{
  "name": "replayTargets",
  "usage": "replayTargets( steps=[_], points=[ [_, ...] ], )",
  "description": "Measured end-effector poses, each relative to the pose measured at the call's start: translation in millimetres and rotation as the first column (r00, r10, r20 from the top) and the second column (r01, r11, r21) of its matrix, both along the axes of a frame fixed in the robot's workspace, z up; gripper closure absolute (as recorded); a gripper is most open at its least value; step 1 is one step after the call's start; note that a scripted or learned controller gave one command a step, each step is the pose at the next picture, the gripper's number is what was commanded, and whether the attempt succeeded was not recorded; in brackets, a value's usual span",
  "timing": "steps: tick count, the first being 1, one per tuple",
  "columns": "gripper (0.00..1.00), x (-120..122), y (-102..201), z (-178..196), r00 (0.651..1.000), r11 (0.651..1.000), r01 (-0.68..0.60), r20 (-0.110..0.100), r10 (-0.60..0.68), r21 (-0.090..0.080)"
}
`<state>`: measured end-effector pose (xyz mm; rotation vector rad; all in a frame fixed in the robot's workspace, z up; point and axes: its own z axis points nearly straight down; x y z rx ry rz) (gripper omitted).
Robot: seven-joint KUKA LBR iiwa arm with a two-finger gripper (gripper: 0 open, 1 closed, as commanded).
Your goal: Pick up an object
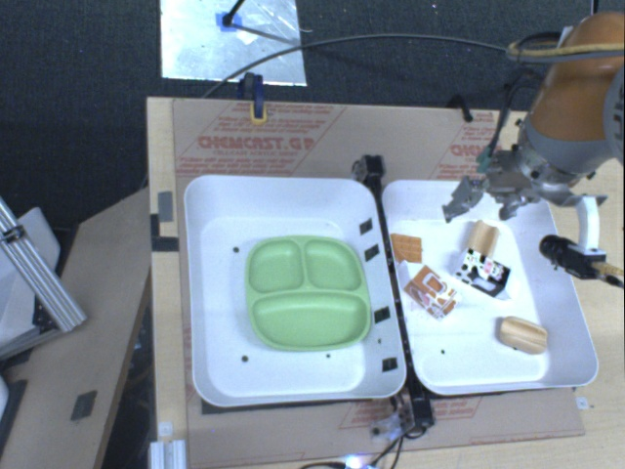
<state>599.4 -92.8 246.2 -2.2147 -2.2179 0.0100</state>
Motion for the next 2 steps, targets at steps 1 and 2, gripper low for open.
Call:
replayTargets(
  steps=[1,2],
  points=[
    [0.0,2,0,6,1.0,1.0,-0.002,0.011,0.002,-0.001],
    [0.0,3,8,-53,1.0,1.0,-0.001,0.007,0.001,0.0]
  ],
)
